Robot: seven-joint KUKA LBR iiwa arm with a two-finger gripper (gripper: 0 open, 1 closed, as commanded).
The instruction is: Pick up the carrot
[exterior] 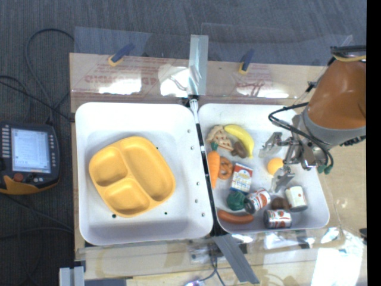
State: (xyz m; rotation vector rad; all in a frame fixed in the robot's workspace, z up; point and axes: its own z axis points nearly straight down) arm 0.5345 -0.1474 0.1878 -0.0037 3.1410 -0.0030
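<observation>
The carrot (213, 165) is orange and lies lengthwise against the left wall of the right bin (317, 216), with its tip pointing toward the front. My gripper (277, 158) hangs over the right half of that bin, well to the right of the carrot. Its fingers are spread open, and a small orange fruit (274, 165) sits on the bin floor about level with the gap between them. Nothing is held.
Around the carrot lie a banana (240, 137), pretzels (225, 167), a small carton (241, 177), a green item (236, 200), two cans (277, 218), a white cup (296, 197) and a sausage (235, 217). The left bin (89, 231) holds a yellow divided plate (131, 174).
</observation>
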